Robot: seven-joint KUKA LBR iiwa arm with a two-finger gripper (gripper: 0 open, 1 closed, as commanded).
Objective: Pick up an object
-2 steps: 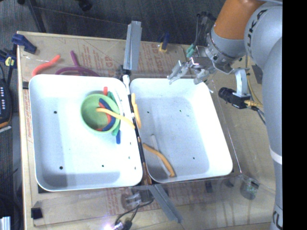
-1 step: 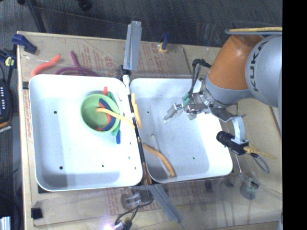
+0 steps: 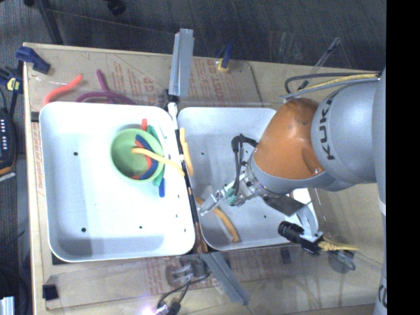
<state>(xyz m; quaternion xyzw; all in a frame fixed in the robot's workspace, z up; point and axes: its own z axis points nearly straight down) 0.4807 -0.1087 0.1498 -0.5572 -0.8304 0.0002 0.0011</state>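
In the right bin (image 3: 223, 120) you have a slim orange piece (image 3: 228, 226), long and slightly curved, lying flat on the white floor near the bin's front wall. A second narrow orange-yellow strip (image 3: 187, 155) lies along the divide between the two bins.

The left bin (image 3: 79, 202) holds a green bowl (image 3: 125, 153) packed with bright bits: red, blue and green pieces, and a pale yellow stick (image 3: 157, 157) crossing its rim and pointing toward the right bin.

Your arm (image 3: 328, 143) reaches in from the right, its orange band bulking over the right bin and the wrist bent down toward the bin's front left corner. The gripper (image 3: 213, 202) sits low there, just above and beside the upper end of the slim orange piece, close to the bin's left wall. Its metal tips point left. You cannot tell from this angle whether the jaws are open or closed, nor whether they touch the piece.
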